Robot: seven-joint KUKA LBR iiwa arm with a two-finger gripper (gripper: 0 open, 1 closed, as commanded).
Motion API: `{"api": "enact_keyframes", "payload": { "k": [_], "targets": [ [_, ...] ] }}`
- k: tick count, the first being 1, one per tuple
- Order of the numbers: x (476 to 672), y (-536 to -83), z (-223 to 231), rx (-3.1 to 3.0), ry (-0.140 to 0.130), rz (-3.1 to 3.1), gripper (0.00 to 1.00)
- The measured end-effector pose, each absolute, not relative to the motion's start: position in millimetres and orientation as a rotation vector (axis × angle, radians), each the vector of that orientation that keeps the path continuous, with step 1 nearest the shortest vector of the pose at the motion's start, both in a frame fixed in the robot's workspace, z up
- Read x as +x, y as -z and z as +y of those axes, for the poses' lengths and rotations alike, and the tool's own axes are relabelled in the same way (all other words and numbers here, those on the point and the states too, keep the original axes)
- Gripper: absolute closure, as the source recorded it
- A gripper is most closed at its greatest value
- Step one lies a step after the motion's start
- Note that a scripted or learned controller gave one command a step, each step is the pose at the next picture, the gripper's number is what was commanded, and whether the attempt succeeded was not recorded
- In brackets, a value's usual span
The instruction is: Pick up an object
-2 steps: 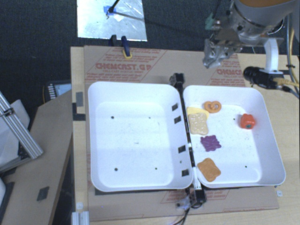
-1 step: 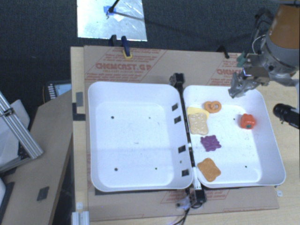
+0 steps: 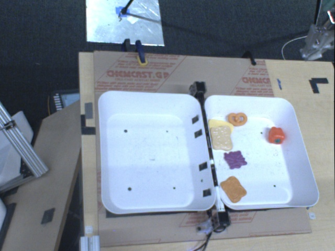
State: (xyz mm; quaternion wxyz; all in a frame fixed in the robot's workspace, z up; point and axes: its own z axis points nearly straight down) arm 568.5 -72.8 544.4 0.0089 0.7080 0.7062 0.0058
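Observation:
The right bin (image 3: 296,140) holds several small toy foods. An orange pretzel (image 3: 237,119) lies near its back left. Just below it rests a pale slice of bread (image 3: 221,136) against the left wall. A purple grape cluster (image 3: 235,159) sits mid-bin, and an orange-brown cookie-like piece (image 3: 233,189) lies near the front left. A red-orange pepper (image 3: 276,135) stands toward the right side.
The left bin (image 3: 112,140) stands beside the right one, joined by black clips along the shared wall (image 3: 207,150). A silver plate (image 3: 124,14) lies on the dark floor behind. Metal framing (image 3: 21,145) sits at the left, cabling (image 3: 309,41) at the far right.

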Motion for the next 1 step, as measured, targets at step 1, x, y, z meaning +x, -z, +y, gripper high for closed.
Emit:
{"api": "enact_keyframes", "payload": {
  "k": [1],
  "targets": [
    [595.8, -494.0, 39.4, 2.207, -0.002, 2.241, 1.00]
  ]
}}
